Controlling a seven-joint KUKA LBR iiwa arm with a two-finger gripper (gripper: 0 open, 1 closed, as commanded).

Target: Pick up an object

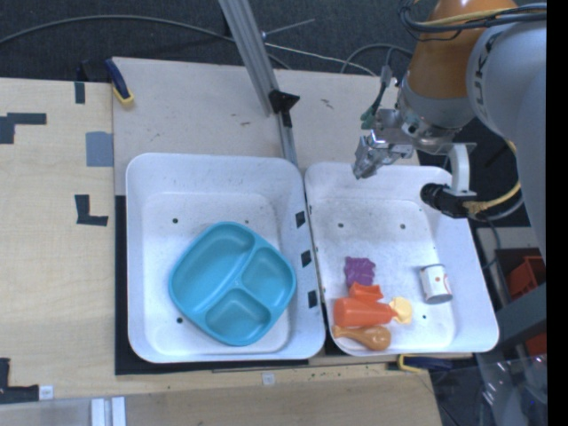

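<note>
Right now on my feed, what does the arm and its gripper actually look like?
The arm is grey with rounded links and a glossy orange band above the wrist. Thin dark cables loop over that band. The gripper is a small metallic grey assembly, narrowing toward its tip. Part of a dark printed letter marking sits on the grey link.

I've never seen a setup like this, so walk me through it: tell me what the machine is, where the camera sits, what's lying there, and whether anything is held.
One camera looks down at a slant on a bench with two shallow white bins. The grey robot arm with an orange band reaches in from the right; its end effector hovers over the far edge of the right-hand white bin, with nothing between its fingers. The left-hand white bin holds a blue plastic divided tray. The right bin holds a purple toy, an orange plastic toy, a tan pear-shaped piece, a small yellow piece and a small white cylinder.
</note>
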